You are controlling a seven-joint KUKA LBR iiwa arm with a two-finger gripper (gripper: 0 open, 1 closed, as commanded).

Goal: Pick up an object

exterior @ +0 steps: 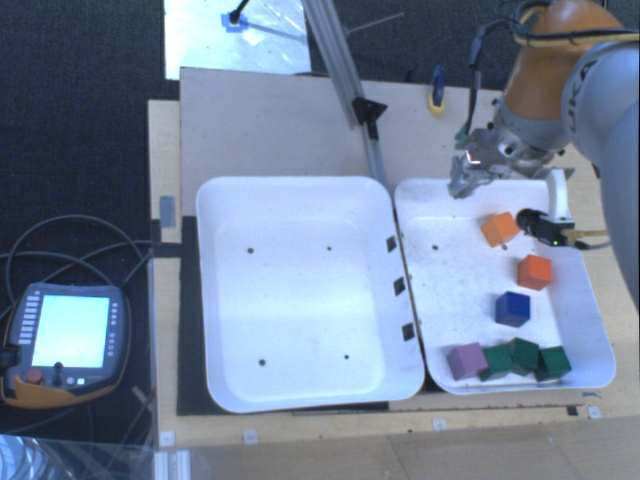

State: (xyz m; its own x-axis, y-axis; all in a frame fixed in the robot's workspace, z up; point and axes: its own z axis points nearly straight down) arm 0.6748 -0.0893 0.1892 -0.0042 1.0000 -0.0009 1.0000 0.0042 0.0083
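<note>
My gripper (pixel 466 183) hangs over right bin's (pixel 432 373) far rim, can't tell its state; nearest pick is the orange block (pixel 499 229), lying just toward the camera and rightward (second orange block (pixel 535 271) sits further on)

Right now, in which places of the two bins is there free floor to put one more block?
The left bin has bare floor from wall to wall. In the right bin, the strip beside the shared wall is free. Crowded: the near right corner, where the purple block meets three green blocks, and the right side with two orange blocks and the blue block.
</note>
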